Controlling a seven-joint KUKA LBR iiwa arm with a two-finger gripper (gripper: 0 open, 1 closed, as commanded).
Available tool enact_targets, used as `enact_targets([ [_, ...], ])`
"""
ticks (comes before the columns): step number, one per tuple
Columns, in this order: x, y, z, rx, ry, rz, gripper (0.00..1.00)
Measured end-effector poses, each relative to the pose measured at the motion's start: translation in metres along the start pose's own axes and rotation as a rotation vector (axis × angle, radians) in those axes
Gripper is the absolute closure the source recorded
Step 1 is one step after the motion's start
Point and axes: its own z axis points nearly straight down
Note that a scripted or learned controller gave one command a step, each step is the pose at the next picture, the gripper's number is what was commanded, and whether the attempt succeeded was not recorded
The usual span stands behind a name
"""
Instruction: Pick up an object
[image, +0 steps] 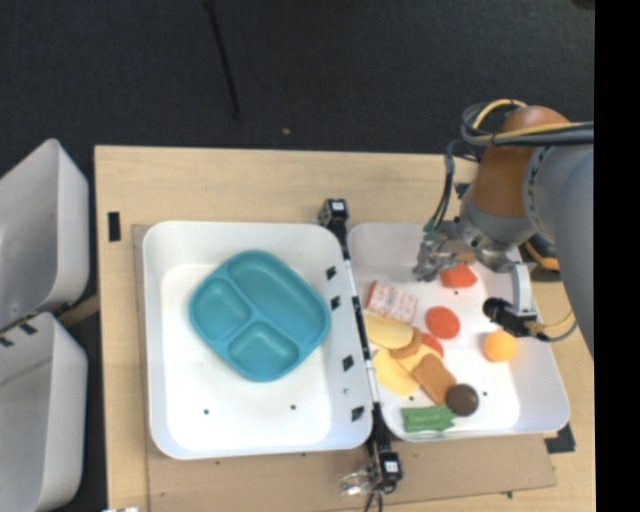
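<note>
The right bin (535, 395) holds several toy foods. Among them are a red flat piece (459, 277), a red tomato (442, 321), an orange ball (499, 346), a pink wafer pack (390, 298), a yellow banana (388, 331), a brown slice (433, 375), a dark brown ball (462, 399) and a green bar (428, 418). My gripper (447, 260) hangs low over the far part of this bin. It is right at the red flat piece, whose upper edge it covers. Nothing is visibly lifted.
A blue divided plate (260, 313) lies in the left bin (170, 400). A black clip (333, 211) sits at the top of the rim between the bins. Cables and a black part (500, 310) of the wrist hang over the right bin's right side.
</note>
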Motion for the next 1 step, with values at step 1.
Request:
enact_targets([
  [1, -0.0004, -0.0022, -0.0452, 0.019, 0.001, -0.004, 1.00],
])
